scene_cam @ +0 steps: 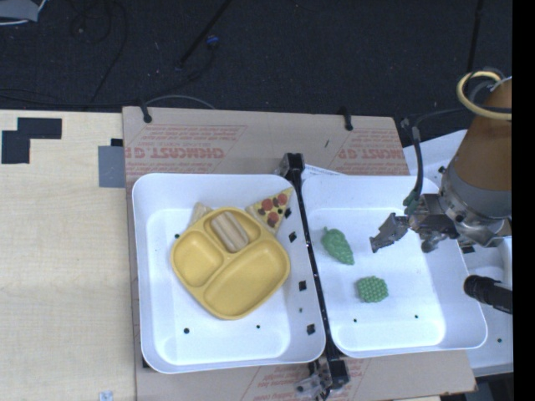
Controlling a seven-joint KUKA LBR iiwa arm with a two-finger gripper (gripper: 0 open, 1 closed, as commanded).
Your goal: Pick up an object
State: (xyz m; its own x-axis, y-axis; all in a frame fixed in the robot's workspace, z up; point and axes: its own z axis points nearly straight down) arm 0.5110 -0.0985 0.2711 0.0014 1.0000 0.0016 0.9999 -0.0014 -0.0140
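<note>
A green leafy toy (pixel 337 246) lay in the right bin (pixel 468 332), a round green toy (pixel 372 289) at its five o'clock. The gripper (pixel 393 232) hung at the leafy toy's three o'clock, near but apart, jaws spread and empty. Nothing was lifted; the grasp remained undone.

Both white bins (pixel 159 307) look like smooth, slightly glossy plastic, as does the yellow divided plate (pixel 251 286). The two green pieces (pixel 338 246) look bumpy and matt. The tabletop (pixel 58 266) shows pale wood grain.
</note>
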